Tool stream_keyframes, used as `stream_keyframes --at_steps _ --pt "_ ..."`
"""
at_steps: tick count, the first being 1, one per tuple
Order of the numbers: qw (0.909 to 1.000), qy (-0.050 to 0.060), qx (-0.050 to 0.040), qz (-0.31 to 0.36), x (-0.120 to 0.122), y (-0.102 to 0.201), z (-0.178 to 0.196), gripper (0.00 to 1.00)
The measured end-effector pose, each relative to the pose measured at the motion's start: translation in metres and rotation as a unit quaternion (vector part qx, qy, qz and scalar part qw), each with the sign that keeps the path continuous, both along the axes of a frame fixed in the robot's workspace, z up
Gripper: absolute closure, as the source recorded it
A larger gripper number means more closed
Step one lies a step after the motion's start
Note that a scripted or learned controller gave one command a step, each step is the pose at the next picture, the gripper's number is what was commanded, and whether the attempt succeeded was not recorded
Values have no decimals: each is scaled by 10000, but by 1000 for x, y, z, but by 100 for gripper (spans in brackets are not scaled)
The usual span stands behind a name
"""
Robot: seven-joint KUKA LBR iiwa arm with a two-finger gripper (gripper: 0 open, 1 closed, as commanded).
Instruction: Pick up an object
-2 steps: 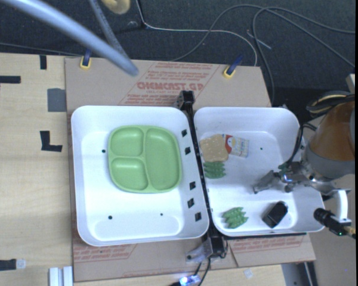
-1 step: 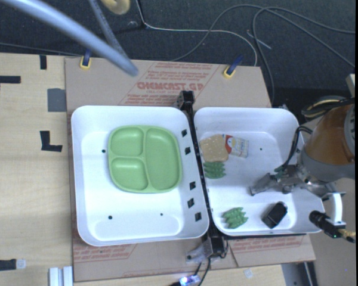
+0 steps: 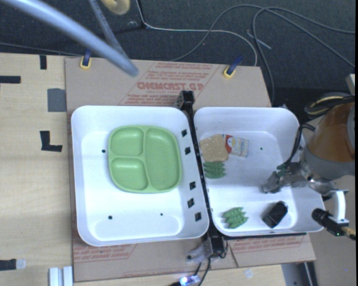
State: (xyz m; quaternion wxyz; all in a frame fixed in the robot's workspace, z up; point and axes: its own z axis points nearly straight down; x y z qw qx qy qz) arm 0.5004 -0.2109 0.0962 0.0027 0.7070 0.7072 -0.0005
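You have two white bins side by side, clipped together along the middle so the loose pieces stay put. The left bin (image 3: pixel 89 159) carries a green divided plate (image 3: pixel 145 158) near its centre, with nothing on it. The right bin (image 3: pixel 274 119) holds everything worth picking, which is why the arm reaches in from your three o'clock.

Taking the right bin as the clock face, a tan cracker-like piece with a small packet (image 3: pixel 224 147) beside it sits at about ten o'clock. A small green leafy item (image 3: pixel 215 170) lies just below it, close to the dividing wall. A second green piece (image 3: pixel 234 217) rests at about seven o'clock, and a small black block (image 3: pixel 275 214) sits at about five o'clock.

The gripper (image 3: pixel 276 182) hangs low at about three to four o'clock, above and just beside the black block, apart from it. You cannot tell from this angle how the tool is set, and nothing is seen gripped in it.

In my judgement the black block is the nearest candidate; the pick is not yet made.
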Motion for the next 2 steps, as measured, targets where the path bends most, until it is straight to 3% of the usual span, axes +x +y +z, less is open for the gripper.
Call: stream_keyframes --at_steps 2 --pt "10000 -10 10 9 13 4 123 100"
